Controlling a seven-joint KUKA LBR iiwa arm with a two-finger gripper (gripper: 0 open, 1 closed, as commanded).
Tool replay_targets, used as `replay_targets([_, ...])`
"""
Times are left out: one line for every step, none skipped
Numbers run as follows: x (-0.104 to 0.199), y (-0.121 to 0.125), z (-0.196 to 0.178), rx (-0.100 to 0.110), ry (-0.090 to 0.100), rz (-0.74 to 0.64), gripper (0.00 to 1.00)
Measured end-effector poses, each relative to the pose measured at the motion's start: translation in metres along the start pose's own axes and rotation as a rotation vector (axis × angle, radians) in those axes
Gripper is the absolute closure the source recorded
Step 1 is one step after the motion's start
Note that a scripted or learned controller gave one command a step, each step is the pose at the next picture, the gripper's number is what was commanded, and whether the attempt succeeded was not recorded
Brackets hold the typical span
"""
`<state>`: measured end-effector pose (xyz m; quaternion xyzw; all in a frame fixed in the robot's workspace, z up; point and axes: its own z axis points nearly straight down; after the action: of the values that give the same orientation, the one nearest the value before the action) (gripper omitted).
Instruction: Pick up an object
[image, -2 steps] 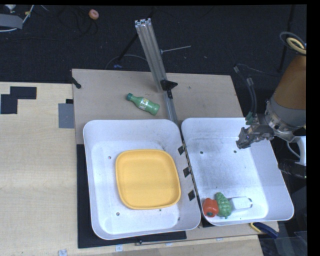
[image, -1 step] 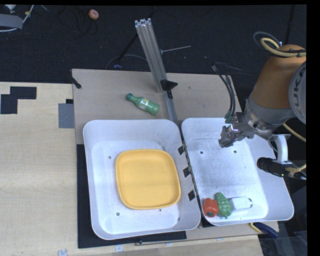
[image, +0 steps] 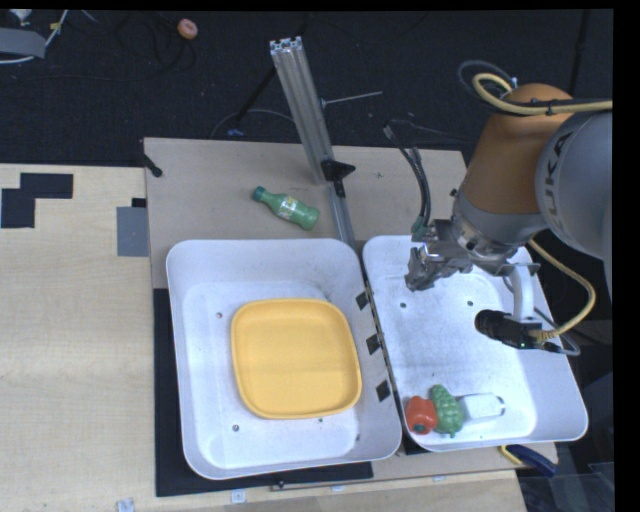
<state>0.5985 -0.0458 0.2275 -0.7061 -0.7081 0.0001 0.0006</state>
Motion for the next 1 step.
replay_targets([0.0532, -0.0014, 0.0092, 0.000, 0.000, -0.001, 1.00])
